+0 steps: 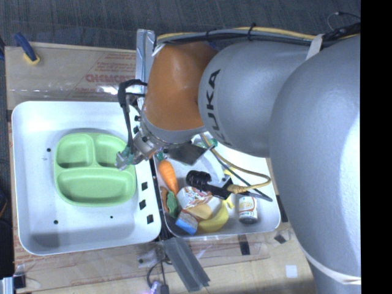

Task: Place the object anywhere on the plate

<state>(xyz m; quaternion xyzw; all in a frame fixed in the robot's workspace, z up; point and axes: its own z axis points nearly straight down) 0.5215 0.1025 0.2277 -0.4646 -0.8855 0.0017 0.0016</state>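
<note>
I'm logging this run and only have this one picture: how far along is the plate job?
Nothing looks done: the green plate in the left bin carries nothing. In hand: the gripper sits at the plate's right rim, but I can't tell if it holds anything. Left: the carrot, banana and can lie in the right bin.

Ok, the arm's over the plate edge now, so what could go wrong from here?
The gripper sits at the right rim of the green plate, and I cannot tell what it carries; a release here might land on the rim or the bin floor. The arm also hangs low over the crowded right bin, so pulling back could clip the carrot.
</note>
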